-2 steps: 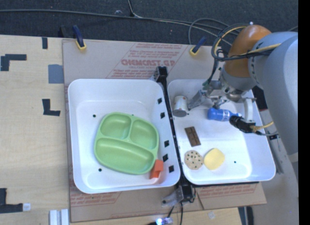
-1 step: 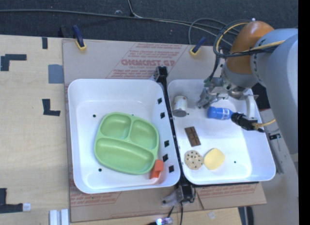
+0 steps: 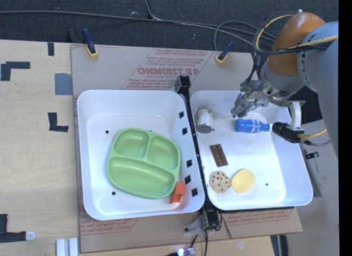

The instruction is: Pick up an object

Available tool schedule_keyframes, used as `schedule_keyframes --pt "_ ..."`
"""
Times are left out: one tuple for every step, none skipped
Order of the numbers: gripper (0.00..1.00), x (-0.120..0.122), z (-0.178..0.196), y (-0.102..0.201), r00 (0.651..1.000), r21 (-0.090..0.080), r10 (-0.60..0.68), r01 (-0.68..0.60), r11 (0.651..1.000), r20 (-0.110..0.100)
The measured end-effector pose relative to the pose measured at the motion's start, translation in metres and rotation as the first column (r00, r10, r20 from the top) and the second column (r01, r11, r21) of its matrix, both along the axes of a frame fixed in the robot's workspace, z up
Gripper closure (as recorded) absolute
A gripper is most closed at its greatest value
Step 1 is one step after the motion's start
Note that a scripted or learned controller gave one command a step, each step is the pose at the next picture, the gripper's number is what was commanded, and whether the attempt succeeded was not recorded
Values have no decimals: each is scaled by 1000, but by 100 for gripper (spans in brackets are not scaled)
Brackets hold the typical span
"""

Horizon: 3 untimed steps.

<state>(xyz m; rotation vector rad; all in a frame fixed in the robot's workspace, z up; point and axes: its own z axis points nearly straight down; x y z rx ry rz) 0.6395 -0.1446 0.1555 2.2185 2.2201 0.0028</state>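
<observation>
Bins sit side by side on the bench, and going from the left, the left bin [image 3: 88,106] carries a green divided tray [image 3: 144,163] lying flat in its middle, with a small orange block [image 3: 177,192] touching the tray's rim at about 4 o'clock, hard against the bin's near right corner.

Across the divider, the right bin [image 3: 291,194] holds five things. A small silver cup [image 3: 204,120] lies at its upper left. At 6 o'clock from the cup lies a brown bar [image 3: 218,154], its long axis running from 11 to 5 o'clock. Near the front wall rest a round spotted cookie [image 3: 219,181] and, just beside it at 3 o'clock, a pale yellow lump [image 3: 243,180].

The blue bottle [image 3: 252,125] lies on its side in the upper part of the right bin, long axis running 9 to 3 o'clock, with a lighter end toward 3 o'clock. The gripper [image 3: 242,106] hangs just beside it, at roughly 11 o'clock from the bottle's middle, with nothing visibly between its fingers; how far apart the fingers stand cannot be told at this angle. The grey arm reaches in from 3 o'clock, its orange band [image 3: 294,29] above the wrist.
</observation>
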Motion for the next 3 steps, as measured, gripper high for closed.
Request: schedule_keyframes --pt "100 1 53 0 1000 0 1 -1 1000 1" --pt "100 5 46 53 1000 2 5 -5 1000 -4" --pt "100 12 43 110 1000 2 6 -6 1000 -5"
